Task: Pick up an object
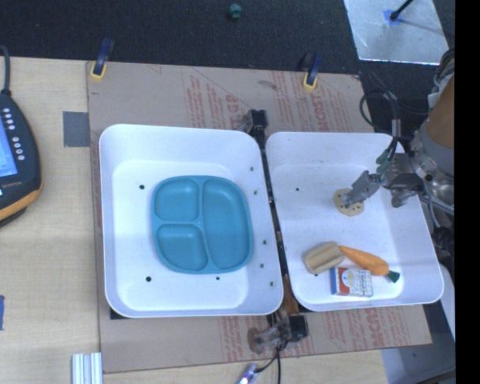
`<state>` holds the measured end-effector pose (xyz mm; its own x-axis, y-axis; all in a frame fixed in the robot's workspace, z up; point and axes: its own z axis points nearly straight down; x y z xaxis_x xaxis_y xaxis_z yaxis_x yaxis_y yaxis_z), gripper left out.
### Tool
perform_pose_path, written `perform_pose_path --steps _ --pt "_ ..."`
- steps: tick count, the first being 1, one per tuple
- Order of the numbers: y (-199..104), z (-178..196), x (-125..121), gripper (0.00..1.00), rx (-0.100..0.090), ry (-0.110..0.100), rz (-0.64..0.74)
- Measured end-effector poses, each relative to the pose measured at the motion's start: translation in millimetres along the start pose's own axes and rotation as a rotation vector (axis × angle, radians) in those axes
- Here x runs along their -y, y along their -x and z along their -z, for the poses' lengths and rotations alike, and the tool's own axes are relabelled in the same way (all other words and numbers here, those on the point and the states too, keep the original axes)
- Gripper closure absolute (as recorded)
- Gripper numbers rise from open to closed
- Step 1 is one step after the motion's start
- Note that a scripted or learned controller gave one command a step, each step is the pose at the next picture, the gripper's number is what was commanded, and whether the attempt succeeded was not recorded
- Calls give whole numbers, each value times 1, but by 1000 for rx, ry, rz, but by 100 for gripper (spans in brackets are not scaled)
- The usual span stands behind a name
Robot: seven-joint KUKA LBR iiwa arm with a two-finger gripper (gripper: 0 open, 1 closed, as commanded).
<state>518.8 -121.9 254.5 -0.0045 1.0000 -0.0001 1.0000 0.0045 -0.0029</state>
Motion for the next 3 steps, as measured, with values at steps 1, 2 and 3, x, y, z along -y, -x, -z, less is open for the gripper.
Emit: perform_pose_path --steps 1,2,3 --pt "41 -79 -31 0 1 -3 0" --pt "49 -163 -72 0 1 -2 2" --pt "75 -162 -114 0 0 1 0"
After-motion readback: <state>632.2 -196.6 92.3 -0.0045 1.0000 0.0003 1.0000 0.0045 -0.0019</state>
